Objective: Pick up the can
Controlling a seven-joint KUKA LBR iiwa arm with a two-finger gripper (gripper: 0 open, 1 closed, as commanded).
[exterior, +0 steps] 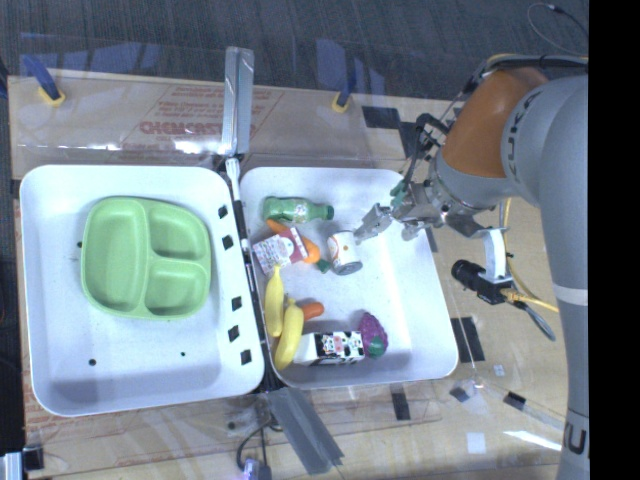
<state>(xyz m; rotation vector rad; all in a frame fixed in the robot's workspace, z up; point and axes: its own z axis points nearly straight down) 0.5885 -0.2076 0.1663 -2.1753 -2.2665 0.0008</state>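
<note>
Camera view: my pincer (372,220), spread or pressed together I cannot tell, hangs just right of the tipped can (343,252).

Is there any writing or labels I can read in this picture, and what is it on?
Nothing here reads clearly enough to quote.
Clear sheet behind the bins: red print, mirrored and too blurred to read.
Red and white packet: print too small.
Black and white carton: cow-spot pattern, no legible words.
Can: label unreadable.
Green bottle: label too small.

Wooden bench (560,408) bears two white bins (45,298).
</note>
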